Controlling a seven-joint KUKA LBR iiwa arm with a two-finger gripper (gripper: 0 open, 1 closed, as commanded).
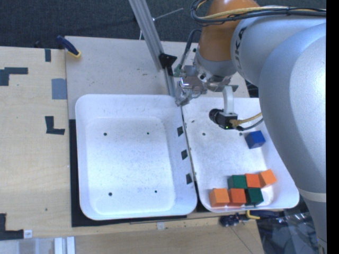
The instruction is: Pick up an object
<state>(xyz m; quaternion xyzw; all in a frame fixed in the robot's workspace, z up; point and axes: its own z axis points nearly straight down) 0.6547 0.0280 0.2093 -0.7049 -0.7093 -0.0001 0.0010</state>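
My gripper [185, 93] is over the far-left rim of the right bin [212, 160], grip state unreadable; dropping here I'd likely hit rim, not the blue block [255, 138].

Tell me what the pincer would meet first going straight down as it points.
Likely the far corner of the right bin, by the seam with the left bin; the pincer hangs there, well apart from the blocks. Depth is unclear from this slant.
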